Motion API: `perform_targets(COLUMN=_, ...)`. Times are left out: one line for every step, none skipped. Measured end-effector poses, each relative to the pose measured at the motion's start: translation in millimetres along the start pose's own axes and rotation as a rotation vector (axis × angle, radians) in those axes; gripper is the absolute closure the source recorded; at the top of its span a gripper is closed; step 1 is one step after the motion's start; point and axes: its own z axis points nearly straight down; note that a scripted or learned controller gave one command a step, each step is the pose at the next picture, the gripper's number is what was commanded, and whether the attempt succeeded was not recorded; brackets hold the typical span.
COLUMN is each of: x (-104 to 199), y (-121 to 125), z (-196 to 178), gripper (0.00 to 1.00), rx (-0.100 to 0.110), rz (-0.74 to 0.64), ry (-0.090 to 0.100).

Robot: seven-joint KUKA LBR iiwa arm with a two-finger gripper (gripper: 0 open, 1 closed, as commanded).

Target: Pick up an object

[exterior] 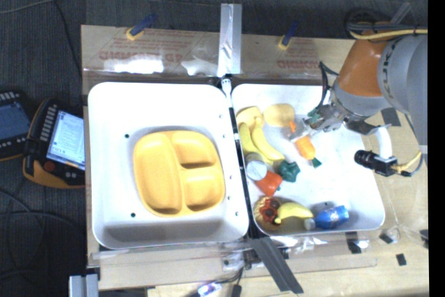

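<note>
My gripper [314,120] hangs low over the upper middle of the right bin [361,191], coming in from the grey arm with its orange band [361,73]. Just below and left of it lies a small orange carrot-like piece [304,146]. To its left sits a pale yellow round object [279,113]. Yellow bananas [252,134] lie along the bin's left wall. Nothing shows between the gripper's tips.
A green toy [288,170], a red cup [270,182] and a small clear lid [255,168] crowd the right bin's middle. A blue can [331,215], another banana [293,212] and a dark red item [267,208] line its front. The left bin [111,115] holds a yellow divided plate [179,171].
</note>
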Motion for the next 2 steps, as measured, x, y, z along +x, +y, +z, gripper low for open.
perform_targets(x=29, y=32, z=-99, gripper=1.00, rx=0.003, rz=0.137, ry=-0.005)
perform_targets(x=7, y=40, z=-74, gripper=1.00, rx=0.004, rz=0.073, ry=-0.006)
